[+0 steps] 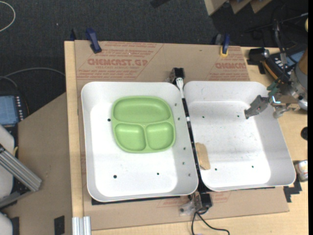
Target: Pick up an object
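Two shallow white bins are seen side by side. Much of the arm (298, 77) is cut off at the right edge; the gripper (266, 106) hangs over the right bin (230, 131), jaws apart, nothing between them. A smooth green divided plate (144, 124) lies in the left bin (132, 175).

Pale green divided plate (144, 124) in glossy white left bin (98, 170). Right bin (274, 146) white, speckled dark. Tan scrap (203, 156) at its edge. Brown desk (146, 58), faded red lettering. Blue clamp (93, 40).
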### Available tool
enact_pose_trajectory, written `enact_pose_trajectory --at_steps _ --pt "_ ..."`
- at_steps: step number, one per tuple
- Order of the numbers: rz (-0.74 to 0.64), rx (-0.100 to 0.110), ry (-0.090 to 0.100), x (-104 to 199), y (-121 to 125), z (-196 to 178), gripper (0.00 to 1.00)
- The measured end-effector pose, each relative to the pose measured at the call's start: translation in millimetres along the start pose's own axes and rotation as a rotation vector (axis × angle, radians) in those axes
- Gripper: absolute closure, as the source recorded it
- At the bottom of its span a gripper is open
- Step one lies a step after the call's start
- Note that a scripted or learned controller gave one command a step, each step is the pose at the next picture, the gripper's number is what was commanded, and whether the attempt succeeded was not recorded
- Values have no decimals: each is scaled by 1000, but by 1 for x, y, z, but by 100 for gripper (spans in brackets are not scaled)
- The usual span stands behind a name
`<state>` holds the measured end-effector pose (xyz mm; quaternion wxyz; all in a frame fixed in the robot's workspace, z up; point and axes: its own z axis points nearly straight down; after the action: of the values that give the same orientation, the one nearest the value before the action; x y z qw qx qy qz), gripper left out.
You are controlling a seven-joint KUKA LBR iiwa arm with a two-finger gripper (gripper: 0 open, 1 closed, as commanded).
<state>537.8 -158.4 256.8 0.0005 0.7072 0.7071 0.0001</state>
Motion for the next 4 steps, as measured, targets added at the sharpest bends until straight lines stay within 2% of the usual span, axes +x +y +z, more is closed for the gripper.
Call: enact_pose_trajectory --at_steps 1,2,3,4 --pt "-4 -9 0 30 -47 -89 0" --pt "-9 -22 0 92 -58 -253 0" --pt "-3 19 2 165 -61 6 0" --pt "1 -2 0 162 -58 -13 100"
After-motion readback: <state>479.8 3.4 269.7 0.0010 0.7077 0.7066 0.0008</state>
